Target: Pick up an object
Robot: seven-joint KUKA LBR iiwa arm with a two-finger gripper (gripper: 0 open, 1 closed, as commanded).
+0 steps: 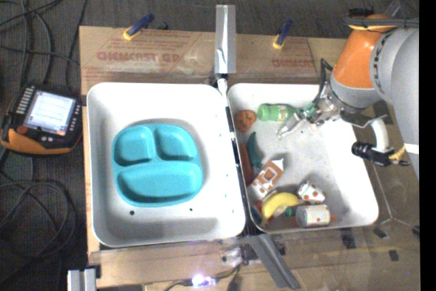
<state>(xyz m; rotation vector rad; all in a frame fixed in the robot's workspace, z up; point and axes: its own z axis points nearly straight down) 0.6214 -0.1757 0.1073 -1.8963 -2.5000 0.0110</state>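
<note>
The right bin (354, 180) holds several objects. A green bottle (276, 112) lies near its far wall with an orange-brown ball (245, 119) to its left. Below them are a dark green item (253, 150), a small carton (267, 176), a banana (279, 203), a small can (312, 216) and a white and red piece (310, 193). My gripper (294, 125) hangs low over the bin floor just right of and below the bottle's cap end. Its fingers stand apart with nothing between them.
The left bin (102, 112) holds a blue divided tray (158, 163). A metal divider post (224, 37) stands behind the gap between the bins. A tablet (44, 116) lies off the bench at the left. Bare bin floor lies right of the carton.
</note>
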